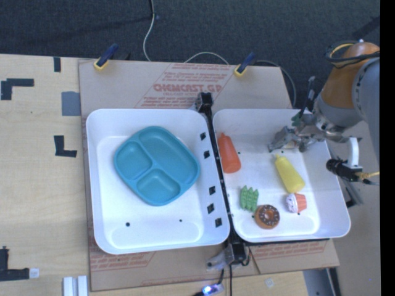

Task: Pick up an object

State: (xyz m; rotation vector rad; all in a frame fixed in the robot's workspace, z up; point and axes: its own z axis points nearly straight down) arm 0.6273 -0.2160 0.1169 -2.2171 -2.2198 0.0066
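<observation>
The yellow bottle (289,173) lies on its side in the right bin (327,224), slanting from upper left to lower right, near the bin's middle. My jaws (285,139) hang just above its upper end, toward the bin's far side, with nothing between them; whether they are spread or closed I cannot tell from here. Just below the bottle's lower end sits a small white and orange toy (296,203), and left of that a brown doughnut (267,216) with pale specks. A green ridged piece (249,198) stands just above and left of the doughnut. An orange carrot-like piece (228,153) lies along the bin's left wall, well apart from the bottle. My grey arm (345,97), with its orange band, comes in over the bin's right rim. In the left bin (102,227) rests a blue divided plate (156,164), turned at a slant. Both bins sit on a cardboard sheet (179,85) on the bench (37,196), held by two yellow and blue clamps (105,55) at its far edge.
</observation>
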